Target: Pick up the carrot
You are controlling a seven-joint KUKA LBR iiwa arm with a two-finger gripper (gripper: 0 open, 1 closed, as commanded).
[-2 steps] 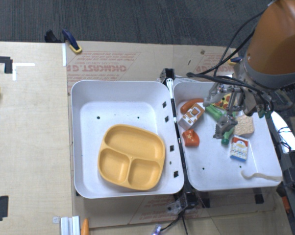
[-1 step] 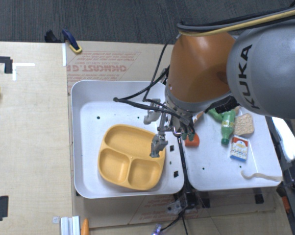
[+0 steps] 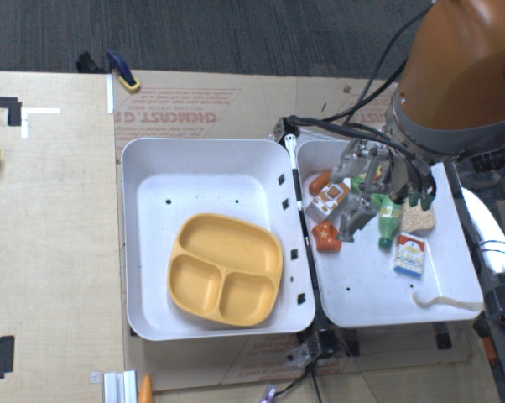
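- Hovering in the right bin (image 3: 387, 305), the gripper (image 3: 359, 217) hung beside the carrot (image 3: 320, 181); whether it was grasping anything, I couldn't tell.
- Next move likely needed centring over the carrot.

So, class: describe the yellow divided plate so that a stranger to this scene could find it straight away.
Start at the two white bins side by side and take the left bin. The plate lies on its floor, toward the near side. It is yellow with three compartments, whereas the small things are crowded in the right bin under the robot arm.
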